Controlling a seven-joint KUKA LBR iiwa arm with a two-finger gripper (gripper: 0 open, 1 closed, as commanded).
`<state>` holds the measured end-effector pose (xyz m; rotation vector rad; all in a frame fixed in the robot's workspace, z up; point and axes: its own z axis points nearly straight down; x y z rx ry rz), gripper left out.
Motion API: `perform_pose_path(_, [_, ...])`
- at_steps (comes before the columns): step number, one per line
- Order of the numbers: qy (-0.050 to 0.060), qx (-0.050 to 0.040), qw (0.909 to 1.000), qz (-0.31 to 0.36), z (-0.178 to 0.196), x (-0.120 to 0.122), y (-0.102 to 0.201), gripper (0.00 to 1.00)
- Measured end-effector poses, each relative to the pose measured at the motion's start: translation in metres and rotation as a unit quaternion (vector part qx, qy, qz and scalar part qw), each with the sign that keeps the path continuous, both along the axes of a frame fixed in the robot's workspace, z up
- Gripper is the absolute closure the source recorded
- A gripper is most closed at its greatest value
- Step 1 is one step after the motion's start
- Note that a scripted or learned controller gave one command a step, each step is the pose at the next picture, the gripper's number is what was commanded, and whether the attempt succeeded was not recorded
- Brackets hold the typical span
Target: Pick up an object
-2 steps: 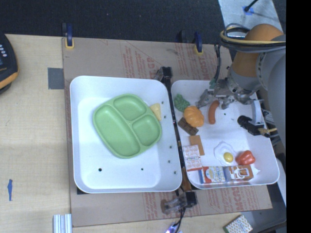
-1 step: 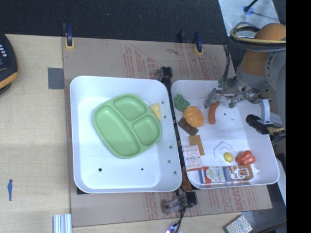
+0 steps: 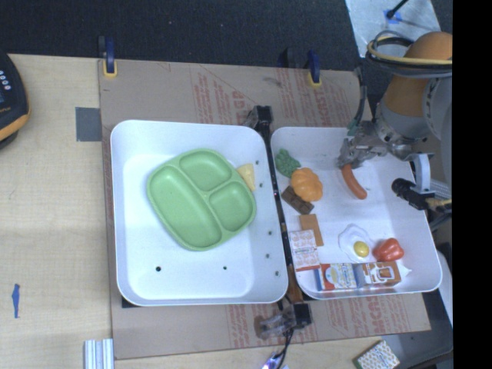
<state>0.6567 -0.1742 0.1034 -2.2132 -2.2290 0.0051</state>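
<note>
Fingers hang low in the right bin, just above the sausage; their opening cannot be made out. Left bin holds a green divided plate. Both bins rest on brown cardboard over the pale desk.

Desk: pale wood grain top. Brown cardboard sheet lies across it, held by 2 blue clamps at its far edge. Dark carpet beyond. Lighting even.
</note>
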Motion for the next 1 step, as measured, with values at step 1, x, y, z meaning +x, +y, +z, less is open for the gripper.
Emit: perform_pose_path(1, [-0.001,0.0019,1.0000,0.000,0.0870,-0.0318,0.0562,1.00])
